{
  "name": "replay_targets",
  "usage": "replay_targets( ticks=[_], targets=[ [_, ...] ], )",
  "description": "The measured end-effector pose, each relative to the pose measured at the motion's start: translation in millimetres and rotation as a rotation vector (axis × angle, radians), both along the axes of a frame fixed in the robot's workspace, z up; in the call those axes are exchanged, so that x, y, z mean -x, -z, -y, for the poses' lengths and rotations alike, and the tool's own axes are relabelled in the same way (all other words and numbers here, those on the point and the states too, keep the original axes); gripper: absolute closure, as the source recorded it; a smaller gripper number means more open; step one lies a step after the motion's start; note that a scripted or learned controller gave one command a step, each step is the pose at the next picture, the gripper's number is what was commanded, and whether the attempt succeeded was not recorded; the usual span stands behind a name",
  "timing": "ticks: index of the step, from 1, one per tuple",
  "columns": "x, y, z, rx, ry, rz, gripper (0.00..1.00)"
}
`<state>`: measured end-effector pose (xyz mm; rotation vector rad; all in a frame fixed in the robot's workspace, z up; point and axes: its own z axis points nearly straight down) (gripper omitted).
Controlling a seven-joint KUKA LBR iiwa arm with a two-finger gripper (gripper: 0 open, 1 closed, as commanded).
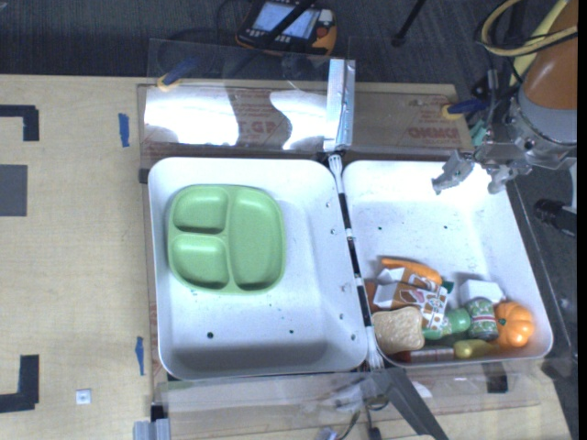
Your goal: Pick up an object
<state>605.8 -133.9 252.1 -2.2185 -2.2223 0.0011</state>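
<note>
My gripper (473, 176) hangs over the far right corner of the right bin (431, 218), its two fingers spread apart and open with nothing between them. The objects lie in a heap at the near end of that bin, well below the gripper: an orange and brown packet (410, 282), a slice of bread (399, 329), a green bottle-like item (463, 320), a white block (481, 291), a small orange pumpkin (514, 324) and a yellow-green piece (470, 346).
The left bin (303, 236) holds a green divided plate (226, 237). A metal divider rail (348, 236) runs between the bins. A clear plastic guard (248, 99) stands behind them, with a handheld controller (286, 23) beyond it.
</note>
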Motion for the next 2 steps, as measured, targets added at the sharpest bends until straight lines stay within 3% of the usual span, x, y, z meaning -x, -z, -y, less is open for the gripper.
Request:
replay_targets(
  ticks=[1, 2],
  targets=[
    [69, 165, -23, 0.001, -0.11, 0.007, 0.0],
    [67, 154, -22, 0.003, -0.108, 0.014, 1.0]
  ],
)
